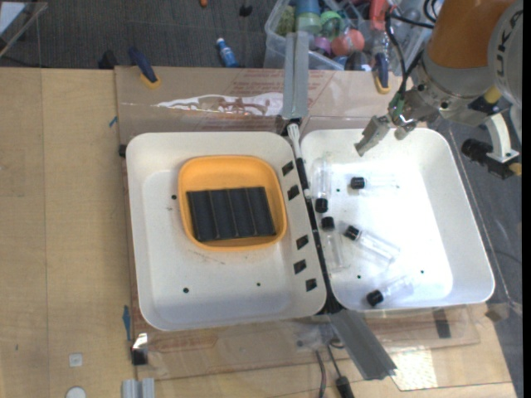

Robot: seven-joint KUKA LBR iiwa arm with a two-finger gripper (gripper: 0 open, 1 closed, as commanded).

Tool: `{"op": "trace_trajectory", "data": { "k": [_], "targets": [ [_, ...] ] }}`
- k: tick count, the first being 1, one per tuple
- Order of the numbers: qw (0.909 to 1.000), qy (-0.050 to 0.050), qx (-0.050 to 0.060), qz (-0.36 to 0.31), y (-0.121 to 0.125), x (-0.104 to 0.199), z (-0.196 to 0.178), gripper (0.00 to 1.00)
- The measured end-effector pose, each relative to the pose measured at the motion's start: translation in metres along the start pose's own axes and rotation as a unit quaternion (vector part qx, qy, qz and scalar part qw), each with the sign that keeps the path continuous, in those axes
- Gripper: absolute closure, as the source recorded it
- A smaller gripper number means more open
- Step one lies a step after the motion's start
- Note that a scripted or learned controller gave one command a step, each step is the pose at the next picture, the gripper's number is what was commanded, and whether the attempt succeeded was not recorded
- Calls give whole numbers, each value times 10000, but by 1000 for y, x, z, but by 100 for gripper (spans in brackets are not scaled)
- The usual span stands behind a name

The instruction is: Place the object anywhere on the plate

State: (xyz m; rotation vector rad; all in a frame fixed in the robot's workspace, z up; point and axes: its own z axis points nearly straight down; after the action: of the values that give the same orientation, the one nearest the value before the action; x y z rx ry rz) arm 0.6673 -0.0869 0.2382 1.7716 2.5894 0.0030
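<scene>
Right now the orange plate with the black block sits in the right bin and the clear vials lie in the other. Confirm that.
Not quite. The camera view shows the orange plate, with the black block on it, in the left bin, not the right. The clear vials lie in the right bin.

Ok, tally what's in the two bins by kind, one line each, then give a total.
Orange plate: 1, in the left bin
Black ribbed block on the plate: 1
Clear vials with black caps in the right bin: 5 that I can make out (); clear bodies are faint, so the count is approximate
Total: 7
</scene>
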Motion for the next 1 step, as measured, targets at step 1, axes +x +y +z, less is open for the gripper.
{"op": "trace_trajectory", "data": {
  "k": [1],
  "targets": [
    [10000, -13, -17, -15, 2, 1, -11, 100]
  ]
}}
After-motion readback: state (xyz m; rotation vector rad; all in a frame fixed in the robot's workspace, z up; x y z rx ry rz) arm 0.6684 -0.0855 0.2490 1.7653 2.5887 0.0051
